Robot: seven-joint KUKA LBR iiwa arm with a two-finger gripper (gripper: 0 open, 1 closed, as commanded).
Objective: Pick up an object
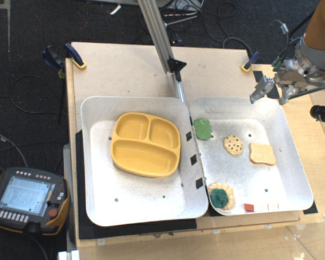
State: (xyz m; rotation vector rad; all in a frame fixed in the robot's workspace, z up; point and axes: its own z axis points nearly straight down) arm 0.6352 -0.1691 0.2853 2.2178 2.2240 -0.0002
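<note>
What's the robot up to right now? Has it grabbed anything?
Hand above right bin's back edge, holding nothing. Cookie, toast, green piece lie untouched. Nothing blocking them.

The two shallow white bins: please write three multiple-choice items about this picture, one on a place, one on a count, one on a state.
1. Where does the yellow divided plastic plate lie?
A. left white bin
B. right white bin
C. bare bench

2. How many compartments does the plate have?
A. two
B. three
C. five

3. What is between the fingers of the gripper?
A. the toast-shaped piece
B. the spotted round cookie
C. nothing

Key: 1 A, it fills the left bin; 2 B, two small, one long; 3 C, the gripper hangs above the right bin's far rim, and both pieces lie in the bin.
</note>
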